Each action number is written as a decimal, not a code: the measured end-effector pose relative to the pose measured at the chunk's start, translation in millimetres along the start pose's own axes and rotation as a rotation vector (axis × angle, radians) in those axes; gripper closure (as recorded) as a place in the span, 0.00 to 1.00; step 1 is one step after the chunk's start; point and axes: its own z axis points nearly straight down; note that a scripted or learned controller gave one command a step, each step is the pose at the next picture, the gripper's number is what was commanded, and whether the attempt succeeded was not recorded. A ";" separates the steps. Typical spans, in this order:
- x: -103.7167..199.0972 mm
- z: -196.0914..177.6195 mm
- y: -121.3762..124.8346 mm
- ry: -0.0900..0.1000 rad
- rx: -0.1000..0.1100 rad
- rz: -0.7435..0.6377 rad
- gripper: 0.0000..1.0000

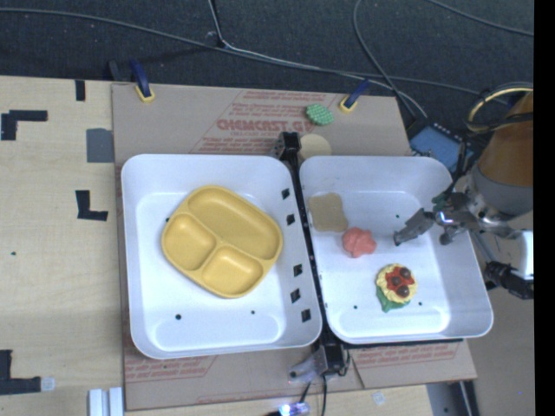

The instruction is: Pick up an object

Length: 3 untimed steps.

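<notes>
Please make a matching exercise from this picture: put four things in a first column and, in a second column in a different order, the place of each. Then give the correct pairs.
Things
1. yellow plastic divided plate
2. pink rounded toy
3. yellow toy with red spots and a green edge
4. small green dotted piece

Places
A. on the brown cardboard, behind both bins
B. in the left white bin
C. right white bin, near its middle
D. right white bin, nearer its front edge

Pairs: 1-B, 2-C, 3-D, 4-A
</notes>
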 end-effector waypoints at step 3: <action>-0.8 67.6 -4.9 -0.005 -0.010 -0.001 1.00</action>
